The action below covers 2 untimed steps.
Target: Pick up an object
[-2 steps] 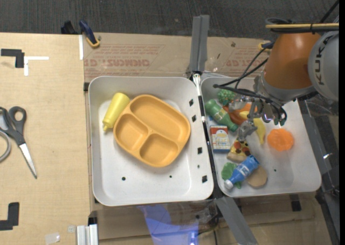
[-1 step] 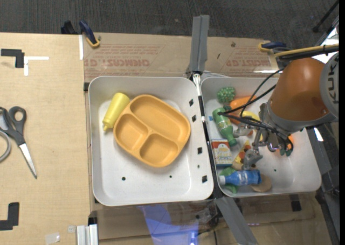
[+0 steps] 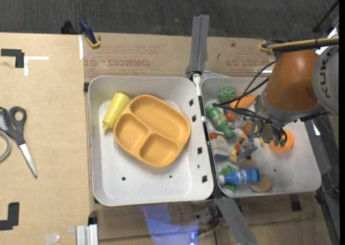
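Orange marks the arm's band, which you see hanging over the right bin [image 3: 302,182], with the grey wrist and dark cables below it. The gripper [image 3: 247,149] is down among the clutter in that bin, and you cannot tell from this slanted view how it is set or whether anything sits in it.

Around it you have a crowd of small things. A green bottle [image 3: 218,118] lies tilted near the bin's left wall, with a knobbly green toy [image 3: 226,93] above it near the top edge. An orange carrot-shaped piece [image 3: 245,101] pokes out from under the arm's wrist. A small orange ball [image 3: 283,141] rests just to the right of the gripper. A white packet with red print [image 3: 218,144] lies just to the gripper's left. Near the front edge, a blue bottle with a green cap [image 3: 240,176] lies on its side, and a tan round disc [image 3: 262,185] touches its right end.

In the left bin [image 3: 108,184] you see a yellow-orange divided tray [image 3: 152,130], tilted, with a yellow bottle [image 3: 115,110] lying against its upper left corner.

Out on the wooden counter [image 3: 48,131] to the left, a pair of grey-handled scissors [image 3: 20,139] lies well apart from both bins.
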Available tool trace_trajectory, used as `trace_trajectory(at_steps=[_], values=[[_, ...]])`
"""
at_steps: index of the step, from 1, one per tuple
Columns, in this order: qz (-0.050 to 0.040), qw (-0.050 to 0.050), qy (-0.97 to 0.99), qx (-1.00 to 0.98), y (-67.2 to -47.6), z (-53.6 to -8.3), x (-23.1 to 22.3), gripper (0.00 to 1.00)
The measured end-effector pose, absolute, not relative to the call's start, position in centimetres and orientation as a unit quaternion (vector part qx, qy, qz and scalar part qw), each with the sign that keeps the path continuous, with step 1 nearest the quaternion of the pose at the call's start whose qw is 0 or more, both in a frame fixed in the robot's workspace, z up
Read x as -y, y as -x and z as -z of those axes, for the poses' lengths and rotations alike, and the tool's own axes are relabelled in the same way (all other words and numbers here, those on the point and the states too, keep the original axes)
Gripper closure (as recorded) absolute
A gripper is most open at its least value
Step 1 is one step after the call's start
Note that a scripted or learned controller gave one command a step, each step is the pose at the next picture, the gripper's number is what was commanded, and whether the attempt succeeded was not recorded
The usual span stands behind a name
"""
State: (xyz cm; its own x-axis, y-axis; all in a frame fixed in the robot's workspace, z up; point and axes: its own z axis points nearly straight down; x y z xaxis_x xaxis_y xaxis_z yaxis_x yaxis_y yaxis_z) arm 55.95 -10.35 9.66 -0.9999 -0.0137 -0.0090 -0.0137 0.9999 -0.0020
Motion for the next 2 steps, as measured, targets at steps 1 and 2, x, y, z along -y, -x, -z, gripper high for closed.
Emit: trace_trajectory(at_steps=[1,2], values=[[0.0012,0.005,0.016,-1.0,-58.3,-9.7,10.2,0.0],[0.0009,0.006,0.013,-1.0,-62.0,-9.8,10.4,0.0]])
